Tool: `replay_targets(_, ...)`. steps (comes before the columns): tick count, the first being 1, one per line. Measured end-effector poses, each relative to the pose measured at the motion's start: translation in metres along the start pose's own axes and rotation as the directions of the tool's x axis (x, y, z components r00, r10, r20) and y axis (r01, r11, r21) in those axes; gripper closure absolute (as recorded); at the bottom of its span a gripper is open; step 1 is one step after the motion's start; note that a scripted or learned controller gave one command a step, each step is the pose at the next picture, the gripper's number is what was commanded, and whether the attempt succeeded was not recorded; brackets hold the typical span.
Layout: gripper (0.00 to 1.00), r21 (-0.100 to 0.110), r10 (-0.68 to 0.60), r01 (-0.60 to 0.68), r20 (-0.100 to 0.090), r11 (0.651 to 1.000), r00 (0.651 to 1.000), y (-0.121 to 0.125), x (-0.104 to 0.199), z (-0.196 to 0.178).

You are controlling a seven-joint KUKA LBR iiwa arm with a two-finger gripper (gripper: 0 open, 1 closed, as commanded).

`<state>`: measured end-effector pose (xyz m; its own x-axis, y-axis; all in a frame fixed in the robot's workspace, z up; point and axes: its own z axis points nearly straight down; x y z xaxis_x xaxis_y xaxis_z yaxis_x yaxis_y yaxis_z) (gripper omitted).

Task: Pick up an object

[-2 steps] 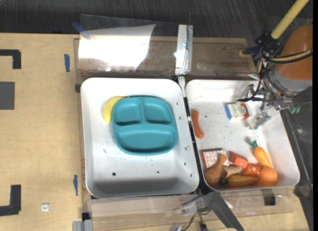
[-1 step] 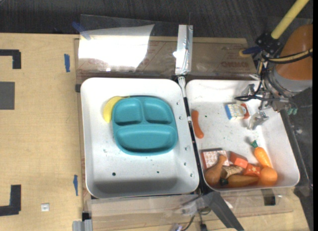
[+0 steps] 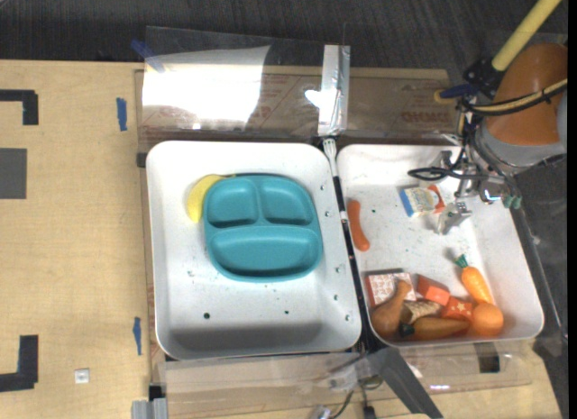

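Over the right bin, at two o'clock, the claw hangs by a small packet; I cannot tell its state. A carrot lies at five o'clock.

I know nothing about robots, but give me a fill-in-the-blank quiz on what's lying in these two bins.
1. The teal divided plate lies in the ____ bin.
2. Peeking out from under the plate's left edge is a ____ object.
3. The carrot lies in the ____ bin.
4. The claw hangs over the ____ bin.

Missing words: left; yellow; right; right
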<state>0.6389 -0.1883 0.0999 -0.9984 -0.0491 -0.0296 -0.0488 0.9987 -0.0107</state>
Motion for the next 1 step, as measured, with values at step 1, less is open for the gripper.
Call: replay_targets(1,0.0,-0.001,0.192,-0.192,0.009,0.981,0.981,0.0223,0.0769,-0.0025)
